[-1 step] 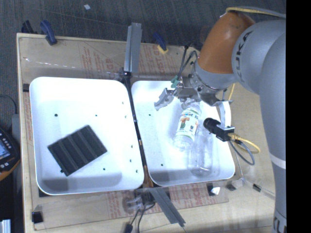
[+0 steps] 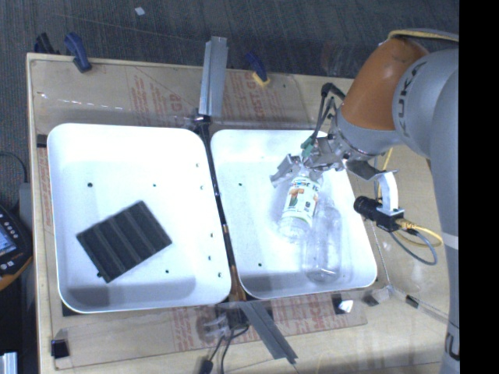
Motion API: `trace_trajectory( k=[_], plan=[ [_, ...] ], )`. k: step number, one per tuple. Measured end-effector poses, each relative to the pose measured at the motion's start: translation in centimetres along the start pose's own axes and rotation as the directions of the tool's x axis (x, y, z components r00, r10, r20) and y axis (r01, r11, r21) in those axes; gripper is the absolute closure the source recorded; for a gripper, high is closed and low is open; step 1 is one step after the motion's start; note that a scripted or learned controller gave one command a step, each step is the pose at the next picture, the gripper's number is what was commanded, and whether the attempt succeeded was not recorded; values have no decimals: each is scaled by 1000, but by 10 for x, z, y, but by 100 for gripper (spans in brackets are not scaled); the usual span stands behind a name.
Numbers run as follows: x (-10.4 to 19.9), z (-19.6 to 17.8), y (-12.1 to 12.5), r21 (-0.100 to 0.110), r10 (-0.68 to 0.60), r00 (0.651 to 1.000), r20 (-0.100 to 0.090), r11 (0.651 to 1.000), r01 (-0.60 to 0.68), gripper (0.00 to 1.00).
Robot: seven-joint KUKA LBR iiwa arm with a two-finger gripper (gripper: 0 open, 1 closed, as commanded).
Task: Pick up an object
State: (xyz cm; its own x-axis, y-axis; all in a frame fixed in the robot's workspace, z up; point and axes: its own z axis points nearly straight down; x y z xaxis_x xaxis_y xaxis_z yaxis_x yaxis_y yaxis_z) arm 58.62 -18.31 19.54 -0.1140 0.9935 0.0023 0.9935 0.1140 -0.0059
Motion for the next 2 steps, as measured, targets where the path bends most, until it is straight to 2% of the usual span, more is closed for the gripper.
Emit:
trace_trajectory(
  k=[1,2],
  plan=[
    [-19,83,4,-8,-1,1000,-1,1000,1,0],
    [-22,68,-24,-4,-4,1000,0,1000,4,0]
  ],
)
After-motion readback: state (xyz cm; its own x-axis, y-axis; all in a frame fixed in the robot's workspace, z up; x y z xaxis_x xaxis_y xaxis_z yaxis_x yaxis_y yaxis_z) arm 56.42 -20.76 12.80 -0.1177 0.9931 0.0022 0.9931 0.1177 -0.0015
